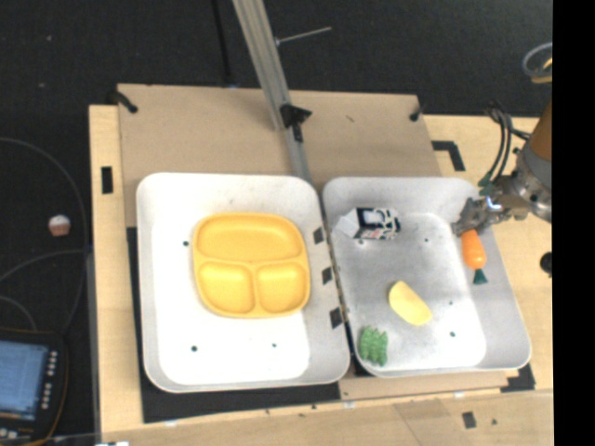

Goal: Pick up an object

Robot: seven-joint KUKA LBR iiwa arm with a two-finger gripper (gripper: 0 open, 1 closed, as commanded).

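Gripper (476, 214) sits at the right bin's (437, 360) far right rim, directly above the carrot (474, 251); cannot tell jaw state. Carrot lies against the wall. Risk: fingers strike the rim, carrot slips or rolls away.

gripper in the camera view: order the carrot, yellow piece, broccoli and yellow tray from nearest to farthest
From the gripper:
1. Carrot, just below it at the right bin's right edge.
2. Yellow piece, middle of the right bin.
3. Broccoli, that bin's lower left corner.
4. Yellow tray, in the left bin.
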